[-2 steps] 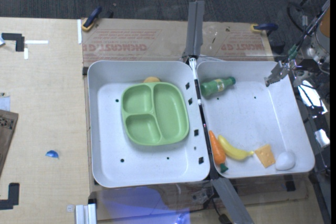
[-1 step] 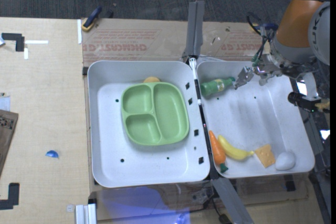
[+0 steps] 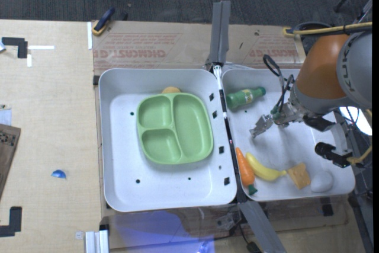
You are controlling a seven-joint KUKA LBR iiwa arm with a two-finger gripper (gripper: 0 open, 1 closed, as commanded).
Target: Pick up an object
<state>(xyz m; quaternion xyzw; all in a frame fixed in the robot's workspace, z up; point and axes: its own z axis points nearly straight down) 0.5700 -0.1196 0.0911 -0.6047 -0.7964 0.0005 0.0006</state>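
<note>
Nothing is picked up yet: my gripper (image 3: 260, 125) hangs with fingers spread and bare over the right bin (image 3: 331, 189), while the green bottle (image 3: 244, 97), banana (image 3: 265, 168) and carrot (image 3: 244, 167) lie loose nearby.

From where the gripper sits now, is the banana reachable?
Probably yes. The gripper hovers in the right bin, with bare floor between it and the banana. The carrot beside it may crowd a grasp.
</note>
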